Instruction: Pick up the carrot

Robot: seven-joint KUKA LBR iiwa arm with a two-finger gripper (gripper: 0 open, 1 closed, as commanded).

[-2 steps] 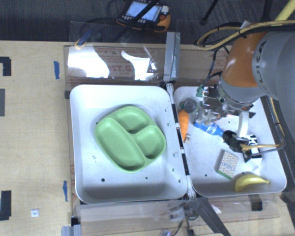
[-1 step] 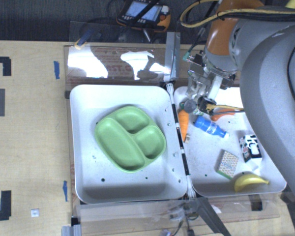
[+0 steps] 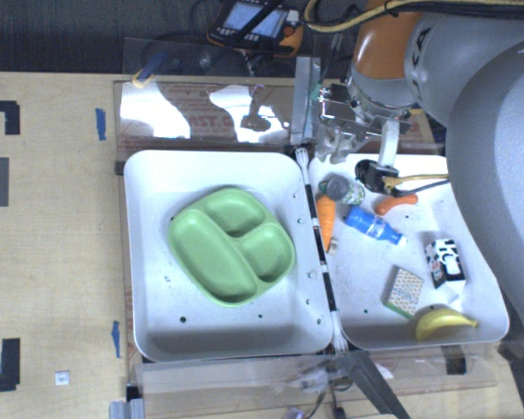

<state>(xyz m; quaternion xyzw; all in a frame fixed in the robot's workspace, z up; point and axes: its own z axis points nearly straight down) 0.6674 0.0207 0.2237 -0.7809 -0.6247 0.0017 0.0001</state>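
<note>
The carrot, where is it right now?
The carrot lies in the right bin, along its left wall, just left of the blue bottle.

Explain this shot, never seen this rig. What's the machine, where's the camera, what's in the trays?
The big grey shape with the orange band is a robot arm reaching in from the right. The one camera is fixed above the bench and looks down at a slant. Its claw hangs over the back edge of the right bin; how it is set cannot be made out, and nothing is seen in it.

The left bin holds a green divided plate. The right bin holds the carrot, lying near the divider between the bins, plus a blue bottle, a small orange object, a black-and-white packet, a patterned card and a banana. The carrot lies untouched.
</note>
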